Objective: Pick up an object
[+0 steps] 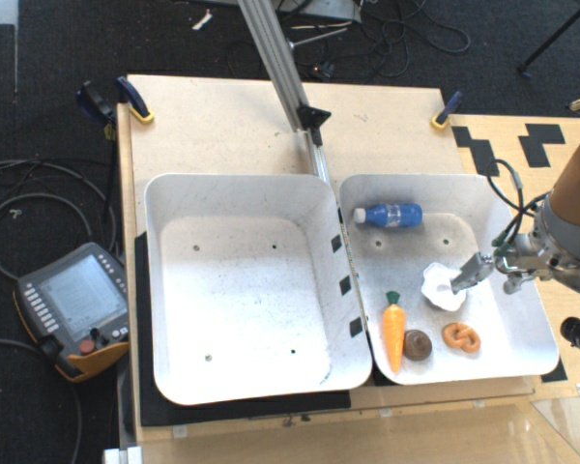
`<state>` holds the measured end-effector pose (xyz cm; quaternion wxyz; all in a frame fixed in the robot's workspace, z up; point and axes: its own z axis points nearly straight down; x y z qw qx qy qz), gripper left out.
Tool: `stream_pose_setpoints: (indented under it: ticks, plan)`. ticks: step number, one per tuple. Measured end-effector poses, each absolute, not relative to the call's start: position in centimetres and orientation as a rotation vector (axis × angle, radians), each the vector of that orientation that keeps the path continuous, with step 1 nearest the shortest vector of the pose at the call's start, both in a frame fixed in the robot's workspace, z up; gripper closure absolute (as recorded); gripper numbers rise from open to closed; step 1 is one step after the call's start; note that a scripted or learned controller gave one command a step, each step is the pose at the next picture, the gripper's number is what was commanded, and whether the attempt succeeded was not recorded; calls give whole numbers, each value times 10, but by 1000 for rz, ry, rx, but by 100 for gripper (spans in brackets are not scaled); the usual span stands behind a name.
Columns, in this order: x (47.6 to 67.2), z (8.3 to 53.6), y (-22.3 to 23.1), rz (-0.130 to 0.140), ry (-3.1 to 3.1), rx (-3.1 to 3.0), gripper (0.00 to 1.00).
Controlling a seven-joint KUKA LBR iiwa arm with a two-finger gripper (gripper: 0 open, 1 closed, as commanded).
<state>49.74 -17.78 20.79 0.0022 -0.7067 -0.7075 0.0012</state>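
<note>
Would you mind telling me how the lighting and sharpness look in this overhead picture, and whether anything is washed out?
In the camera view, light is even and soft, with faint shadows beside the blue bottle and the toy carrot; the white object under the hand nearly blends into the right bin, its edges hard to trace; the picture is slightly soft overall, and the arm's near part is blurred.

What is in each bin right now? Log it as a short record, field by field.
left bin: nothing seen inside
right bin: five objects
blue bottle: lying on its side, far end
white object: mid bin, under the gripper tip
carrot: near end, beside the divider
brown ball: touching the carrot's right side
pretzel: right of the ball
gripper: over the white object, grasp unclear
</note>
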Motion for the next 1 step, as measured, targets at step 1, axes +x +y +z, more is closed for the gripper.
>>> stream_pose_setpoints:
  ticks: [1]
  plan:
    - [498, 210, -178, 0, -2221, -2221, 0]
